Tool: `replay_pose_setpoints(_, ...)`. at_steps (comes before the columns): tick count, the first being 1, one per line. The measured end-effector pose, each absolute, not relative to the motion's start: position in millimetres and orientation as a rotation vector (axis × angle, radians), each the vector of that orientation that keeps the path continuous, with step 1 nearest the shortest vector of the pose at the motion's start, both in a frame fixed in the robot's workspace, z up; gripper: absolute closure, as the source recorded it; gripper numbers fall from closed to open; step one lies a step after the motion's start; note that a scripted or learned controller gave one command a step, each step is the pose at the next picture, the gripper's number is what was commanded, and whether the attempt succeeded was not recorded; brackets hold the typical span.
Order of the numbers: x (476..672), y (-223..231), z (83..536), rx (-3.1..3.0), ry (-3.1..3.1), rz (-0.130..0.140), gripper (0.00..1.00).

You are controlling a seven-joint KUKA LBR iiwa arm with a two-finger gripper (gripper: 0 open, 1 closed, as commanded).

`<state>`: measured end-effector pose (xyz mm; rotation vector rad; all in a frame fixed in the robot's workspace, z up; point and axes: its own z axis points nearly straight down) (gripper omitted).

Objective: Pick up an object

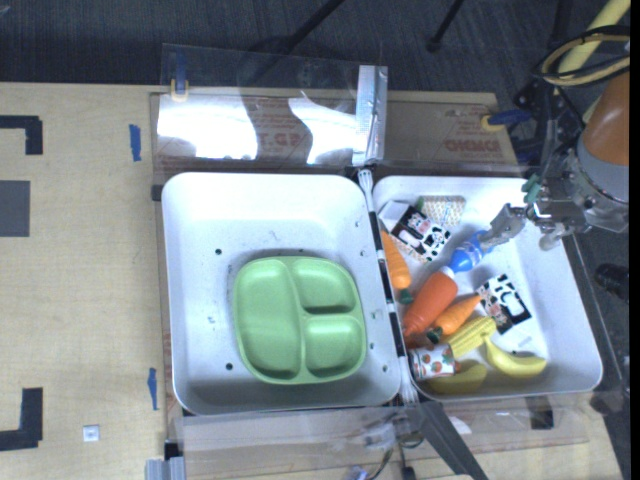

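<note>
Nearest the camera, along the bottom rim of the right bin (pixel 585 363), a banana (pixel 515 360) lies curved at the front wall. Left of it a small printed carton (pixel 434 364) sits in the front left corner, and a corn cob (pixel 468 334) lies slantwise just behind both, touching the banana's inner end.

In the left bin (pixel 200 218) a green tray (pixel 298 317) with three compartments rests flat toward the front middle of the floor, with bare white floor around it.

Farther back in the right bin, two carrots lie side by side on a slant: a large carrot (pixel 430 302) near the divider and a smaller carrot (pixel 456 314) just to its right, its tip toward the corn. A black-and-white box (pixel 503 302) lies to their right, near the middle of the floor. A third carrot (pixel 396 264) lies along the left wall.

Behind these, a blue bottle (pixel 466 256) lies tilted, its far end up toward the right. A cow-patterned carton (pixel 420 234) sits left of it, and a dotted packet (pixel 441 209) lies near the back wall.

The gripper (pixel 507 224) hangs over the back right part of this bin, just above the bottle's upper end. Whether its jaws are apart or together cannot be told, and nothing is plainly seen between them. The arm (pixel 600 158) enters from the right.

Beyond the bins, a clear panel (pixel 260 118) stands behind the left one.
</note>
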<state>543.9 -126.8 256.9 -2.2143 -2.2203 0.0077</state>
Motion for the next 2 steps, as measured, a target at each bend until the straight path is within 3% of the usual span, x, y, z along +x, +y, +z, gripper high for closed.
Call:
replay_pose_setpoints(1, 493.7, -190, 192, -2.242, -2.193, 0.005, 0.0)
replay_pose_setpoints(2, 514.2, -197, 92, -2.227, -2.209, 0.003, 0.0)
